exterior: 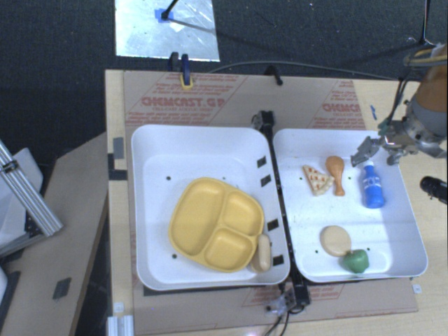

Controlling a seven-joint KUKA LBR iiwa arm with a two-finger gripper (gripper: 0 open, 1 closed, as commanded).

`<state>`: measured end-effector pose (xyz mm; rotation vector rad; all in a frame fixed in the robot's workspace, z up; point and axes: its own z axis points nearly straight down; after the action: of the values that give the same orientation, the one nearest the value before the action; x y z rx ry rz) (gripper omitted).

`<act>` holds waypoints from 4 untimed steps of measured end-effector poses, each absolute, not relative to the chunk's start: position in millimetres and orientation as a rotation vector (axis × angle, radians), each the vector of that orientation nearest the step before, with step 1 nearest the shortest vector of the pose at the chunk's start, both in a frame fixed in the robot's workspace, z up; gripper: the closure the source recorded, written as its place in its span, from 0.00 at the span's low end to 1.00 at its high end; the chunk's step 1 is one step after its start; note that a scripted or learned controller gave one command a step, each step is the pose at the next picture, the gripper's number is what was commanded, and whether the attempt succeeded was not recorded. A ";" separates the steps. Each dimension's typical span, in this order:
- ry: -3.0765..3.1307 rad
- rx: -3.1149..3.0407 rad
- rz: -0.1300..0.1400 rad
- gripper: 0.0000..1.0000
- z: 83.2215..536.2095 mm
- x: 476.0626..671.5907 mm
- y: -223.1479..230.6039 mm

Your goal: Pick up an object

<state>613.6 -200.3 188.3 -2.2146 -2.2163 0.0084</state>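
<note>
My gripper (378,152) hangs over the right bin's (399,219) far right part, fingers open and empty, just above the cap end of a blue bottle (372,186). Left of the bottle lie a tan drumstick (337,173) and a waffle-patterned wedge (317,179). Near the bin's front rest a beige round piece (336,240) and a green fruit (355,260).
The left bin (150,187) holds a yellow divided plate (217,222) with a pale bread roll (262,252) at its right edge. A black clip strip (276,187) runs between the bins. A foil sheet (166,18) lies beyond the bench.
</note>
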 end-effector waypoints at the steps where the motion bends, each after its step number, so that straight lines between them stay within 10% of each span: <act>1: -2.227 -2.219 -0.001 0.00 195.3 616.6 -200.0; 3: -2.224 -2.217 0.001 0.00 83.6 621.6 -203.3; 4: -2.232 -2.219 -0.005 1.00 98.0 624.0 -203.7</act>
<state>624.0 -203.7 98.0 -2.2194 -2.2316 -0.0045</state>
